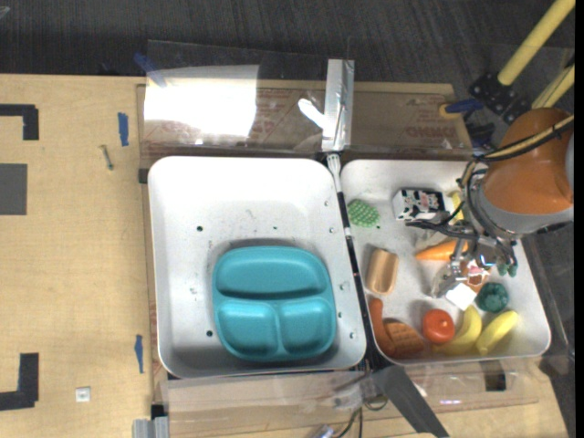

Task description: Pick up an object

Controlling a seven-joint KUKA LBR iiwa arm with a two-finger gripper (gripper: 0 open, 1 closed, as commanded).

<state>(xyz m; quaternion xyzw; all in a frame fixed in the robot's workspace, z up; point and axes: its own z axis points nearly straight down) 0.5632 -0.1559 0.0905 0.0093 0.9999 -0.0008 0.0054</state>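
I cannot tell how the jaws stand on the gripper (464,267). It sits low in the right bin (538,336), just above a white block (461,297). The carrot (434,252), tomato (438,325) and bananas (485,328) crowd close, so it might bump them and miss.

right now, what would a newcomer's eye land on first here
The teal divided tray lying in the left bin draws the eye first. Next comes the orange band of the arm at the right, its gripper low over the right bin, among toy food such as a carrot, a tomato and a banana.
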